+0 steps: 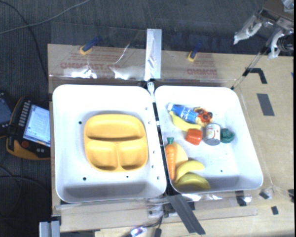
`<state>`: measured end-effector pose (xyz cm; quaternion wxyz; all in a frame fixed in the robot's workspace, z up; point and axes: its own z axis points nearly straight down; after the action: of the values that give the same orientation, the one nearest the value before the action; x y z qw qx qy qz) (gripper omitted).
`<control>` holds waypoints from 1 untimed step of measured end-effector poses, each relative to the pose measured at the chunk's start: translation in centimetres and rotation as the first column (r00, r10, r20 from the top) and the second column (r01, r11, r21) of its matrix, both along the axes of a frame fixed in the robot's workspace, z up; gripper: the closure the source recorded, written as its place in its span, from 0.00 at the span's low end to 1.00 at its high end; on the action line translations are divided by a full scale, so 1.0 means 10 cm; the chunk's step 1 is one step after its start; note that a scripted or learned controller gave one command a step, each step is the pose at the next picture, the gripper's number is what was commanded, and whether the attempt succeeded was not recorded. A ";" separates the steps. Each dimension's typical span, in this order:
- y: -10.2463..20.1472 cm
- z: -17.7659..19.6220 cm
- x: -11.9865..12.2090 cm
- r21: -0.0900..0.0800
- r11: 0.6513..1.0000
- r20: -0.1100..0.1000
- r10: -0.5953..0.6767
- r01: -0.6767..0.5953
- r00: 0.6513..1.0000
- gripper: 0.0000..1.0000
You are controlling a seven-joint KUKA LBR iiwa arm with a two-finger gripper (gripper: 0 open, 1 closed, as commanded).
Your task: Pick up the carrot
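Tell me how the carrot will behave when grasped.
The carrot looks rigid and smooth, so it is probably stiff but somewhat slippery. Its tapered, round body may roll or slide. It lies against the right bin's wall and touches the banana, likely crowding finger access.

Bright even overhead light; white bins point(239, 107) near overexposed; soft shadows; slight overall blur.

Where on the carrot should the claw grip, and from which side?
Grip the carrot around its orange middle, coming straight down from above. It lies lengthwise along the right bin's left wall, green top pointing away, with a banana against its right side, so space for the fingers looks tight on both sides.
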<state>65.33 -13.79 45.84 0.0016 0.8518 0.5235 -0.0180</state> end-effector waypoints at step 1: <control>0.00 0.07 0.01 -0.005 1.000 -0.005 0.002 -0.002 1.000 1.00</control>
<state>65.45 -13.76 46.52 0.0024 0.8513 0.5242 -0.0216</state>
